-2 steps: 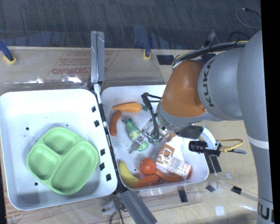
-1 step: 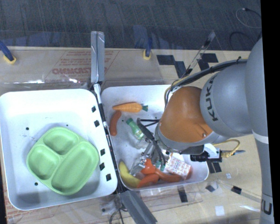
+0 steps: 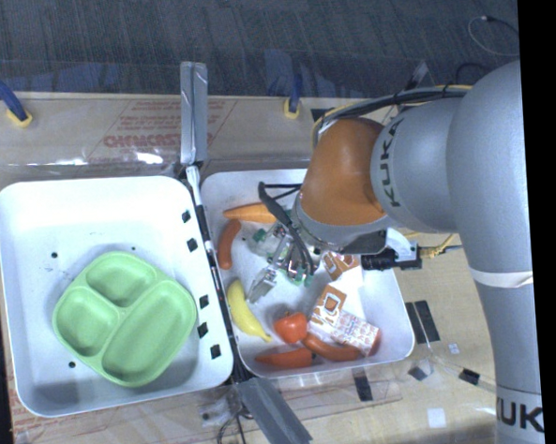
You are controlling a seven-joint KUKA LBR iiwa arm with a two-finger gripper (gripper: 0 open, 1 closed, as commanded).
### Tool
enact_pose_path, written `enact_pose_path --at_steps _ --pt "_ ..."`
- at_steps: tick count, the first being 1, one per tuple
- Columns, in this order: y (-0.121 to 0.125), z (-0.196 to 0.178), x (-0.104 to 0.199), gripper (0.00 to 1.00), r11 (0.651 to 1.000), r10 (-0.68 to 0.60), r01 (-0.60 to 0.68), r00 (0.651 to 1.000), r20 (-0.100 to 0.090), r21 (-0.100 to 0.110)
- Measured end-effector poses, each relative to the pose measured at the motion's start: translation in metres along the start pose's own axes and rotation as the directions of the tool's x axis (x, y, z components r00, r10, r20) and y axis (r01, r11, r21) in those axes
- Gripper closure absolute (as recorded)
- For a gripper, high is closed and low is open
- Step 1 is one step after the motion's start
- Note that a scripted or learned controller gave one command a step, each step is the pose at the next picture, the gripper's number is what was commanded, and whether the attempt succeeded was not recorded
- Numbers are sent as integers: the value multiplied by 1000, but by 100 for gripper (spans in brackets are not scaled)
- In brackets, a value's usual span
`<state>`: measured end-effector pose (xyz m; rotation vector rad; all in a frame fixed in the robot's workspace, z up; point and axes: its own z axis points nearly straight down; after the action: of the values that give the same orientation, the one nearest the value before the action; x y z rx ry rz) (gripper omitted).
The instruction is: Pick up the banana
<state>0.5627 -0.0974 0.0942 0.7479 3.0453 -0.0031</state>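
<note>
The yellow banana (image 3: 244,312) lies along the left wall of the right bin (image 3: 388,299), its length running from upper left to lower right. My gripper (image 3: 267,270) hangs just above and to the right of the banana's upper end, pointing down and left into the bin. Its fingers (image 3: 261,285) stand a little apart with nothing between them. The grey arm with its orange band (image 3: 346,179) covers the bin's upper right part.
Around the banana lie an orange carrot (image 3: 249,211), a brown-red sausage (image 3: 227,243), a red tomato (image 3: 290,328), a red pepper-like piece (image 3: 284,359) and a printed carton (image 3: 343,323). The left bin (image 3: 34,222) holds a green divided plate (image 3: 124,318).
</note>
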Motion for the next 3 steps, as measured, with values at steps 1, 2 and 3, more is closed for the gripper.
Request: enact_pose_path --at_steps 1,2,3 --pt "-19 1 38 0 999 -51 51 999 -1 1" --pt "-17 -9 38 100 998 -56 56 998 -2 -1" --pt "-17 -9 38 0 998 -57 57 998 -2 -1"
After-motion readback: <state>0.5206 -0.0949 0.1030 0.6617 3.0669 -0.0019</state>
